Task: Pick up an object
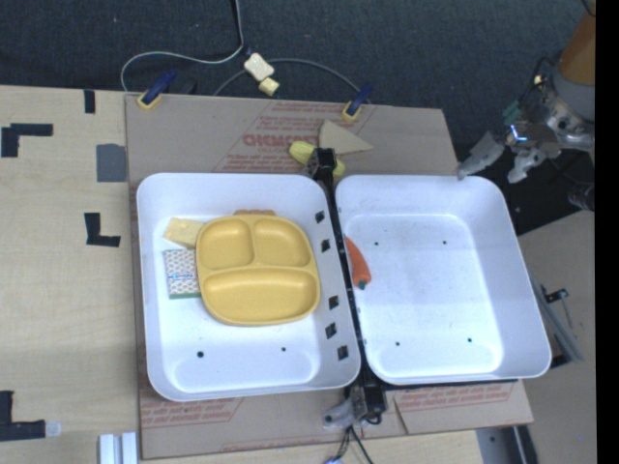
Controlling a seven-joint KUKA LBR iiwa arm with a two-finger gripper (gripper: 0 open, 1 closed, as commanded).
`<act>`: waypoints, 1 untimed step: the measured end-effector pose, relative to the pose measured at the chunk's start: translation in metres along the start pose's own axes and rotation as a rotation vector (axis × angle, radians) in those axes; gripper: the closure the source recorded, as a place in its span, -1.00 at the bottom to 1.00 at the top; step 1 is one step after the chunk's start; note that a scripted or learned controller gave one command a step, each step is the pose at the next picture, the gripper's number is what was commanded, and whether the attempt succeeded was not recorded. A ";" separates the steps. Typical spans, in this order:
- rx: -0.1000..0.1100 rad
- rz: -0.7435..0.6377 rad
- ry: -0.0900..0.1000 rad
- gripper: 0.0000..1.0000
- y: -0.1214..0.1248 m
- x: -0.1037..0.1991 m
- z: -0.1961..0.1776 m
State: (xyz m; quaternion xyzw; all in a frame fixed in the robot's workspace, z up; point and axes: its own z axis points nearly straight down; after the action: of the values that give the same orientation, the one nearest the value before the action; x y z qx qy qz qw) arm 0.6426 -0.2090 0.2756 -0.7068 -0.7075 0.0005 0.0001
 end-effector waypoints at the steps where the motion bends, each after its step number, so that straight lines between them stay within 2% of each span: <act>1: 0.012 -0.007 0.007 -1.00 0.001 0.089 0.126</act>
State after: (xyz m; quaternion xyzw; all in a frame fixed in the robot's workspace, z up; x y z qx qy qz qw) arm 0.6431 -0.1199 0.1500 -0.7042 -0.7099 0.0025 0.0068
